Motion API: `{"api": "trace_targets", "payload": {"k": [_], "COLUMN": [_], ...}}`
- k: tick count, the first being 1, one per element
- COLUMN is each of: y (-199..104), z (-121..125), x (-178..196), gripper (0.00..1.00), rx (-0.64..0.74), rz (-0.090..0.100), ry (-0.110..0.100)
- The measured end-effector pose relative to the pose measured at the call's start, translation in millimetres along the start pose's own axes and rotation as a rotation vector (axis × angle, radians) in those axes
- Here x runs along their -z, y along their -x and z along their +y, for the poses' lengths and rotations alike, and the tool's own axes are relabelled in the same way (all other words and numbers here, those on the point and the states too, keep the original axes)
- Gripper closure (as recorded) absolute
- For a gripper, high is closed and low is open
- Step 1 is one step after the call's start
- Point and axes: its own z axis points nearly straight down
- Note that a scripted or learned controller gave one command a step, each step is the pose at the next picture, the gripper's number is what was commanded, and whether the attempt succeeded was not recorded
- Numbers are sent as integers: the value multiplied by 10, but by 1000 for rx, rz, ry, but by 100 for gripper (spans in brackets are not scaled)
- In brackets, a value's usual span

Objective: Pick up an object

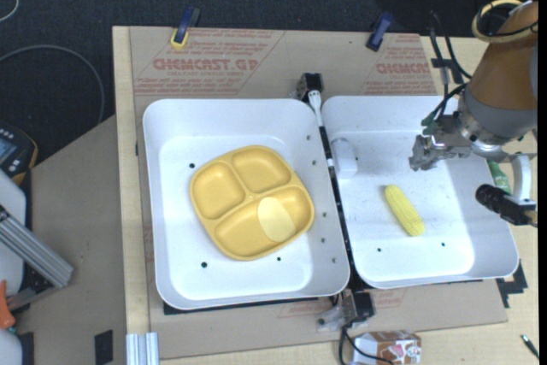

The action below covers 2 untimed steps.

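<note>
A yellow corn cob (404, 210) lay in the right bin (376, 265), near the middle, tilted. The gripper (425, 154) hung above the bin's upper right part, apart from the corn, holding nothing. I could not tell how wide it was. A yellow tray with sections (250, 202) sat in the left bin (171, 252), with a pale oval piece (275, 218) in its lower right section.
</note>
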Motion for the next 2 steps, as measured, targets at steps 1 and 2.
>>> {"api": "trace_targets", "payload": {"k": [1, 2], "y": [-147, -26], "z": [-929, -760], "x": [-778, 1564], "gripper": [100, 100], "rx": [-6, -1], "rz": [5, -6], "ry": [-13, 23]}}
